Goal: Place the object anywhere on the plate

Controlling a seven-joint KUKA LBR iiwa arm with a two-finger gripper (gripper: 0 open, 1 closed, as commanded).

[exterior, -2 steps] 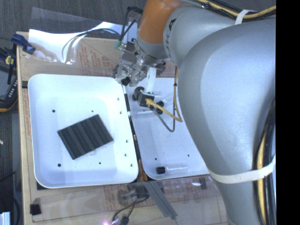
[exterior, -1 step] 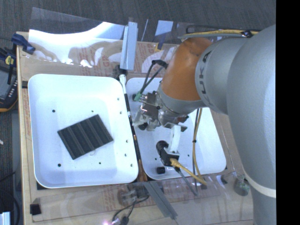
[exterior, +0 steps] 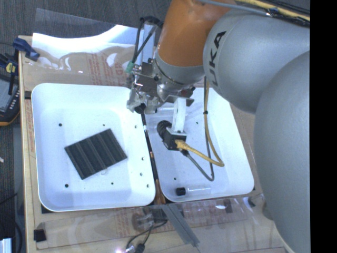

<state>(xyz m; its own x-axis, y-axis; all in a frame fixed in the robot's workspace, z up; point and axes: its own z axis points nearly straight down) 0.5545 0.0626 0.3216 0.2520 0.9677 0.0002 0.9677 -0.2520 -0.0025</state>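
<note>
The plate is a dark, ribbed rectangle lying at a slant on the floor of the left bin. My gripper hangs over the divider between the two bins, at their far end, up and to the right of the plate and well apart from it. The arm's orange band and grey body cover much of the right bin. A small black object lies near the right bin's front edge, next to a clear strip. I see nothing held in the gripper.
Just below the gripper, over the right bin, a black piece carries a yellow cable and a grey cable loop. Brown paper and clear plastic lie behind the bins. Metal parts sit on the bench in front.
</note>
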